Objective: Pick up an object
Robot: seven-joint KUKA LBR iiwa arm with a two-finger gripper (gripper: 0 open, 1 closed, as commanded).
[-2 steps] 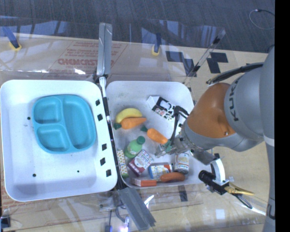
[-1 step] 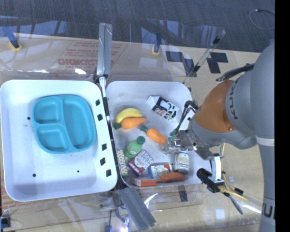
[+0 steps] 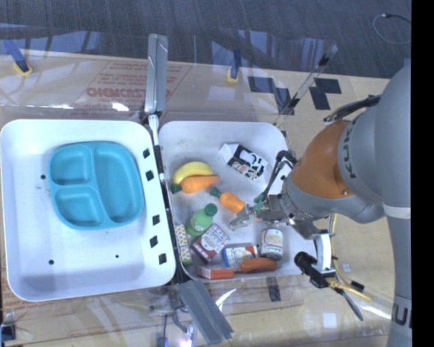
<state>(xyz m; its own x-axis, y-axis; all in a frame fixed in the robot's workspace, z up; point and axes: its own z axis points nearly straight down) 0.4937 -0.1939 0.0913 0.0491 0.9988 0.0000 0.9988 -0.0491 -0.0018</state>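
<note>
My gripper point(image 3: 247, 212) hangs low in the middle of the right bin point(image 3: 202, 132), reaching in from the right. It is just right of a small orange carrot piece point(image 3: 231, 202) and above a small bottle with an orange label point(image 3: 273, 242). A banana point(image 3: 192, 169) and a larger carrot point(image 3: 199, 184) lie to its upper left. A green bottle point(image 3: 200, 219) lies to its left. A black and white box point(image 3: 243, 161) sits toward the bin's back. Nothing shows as held.
The left bin point(image 3: 22, 194) holds a blue divided plate point(image 3: 96, 183). Along the right bin's front lie a red and white carton point(image 3: 210, 243), a juice box point(image 3: 237, 252), a sausage point(image 3: 258, 264) and a red piece point(image 3: 215, 272). The arm's orange band point(image 3: 324, 166) overhangs the bin's right rim.
</note>
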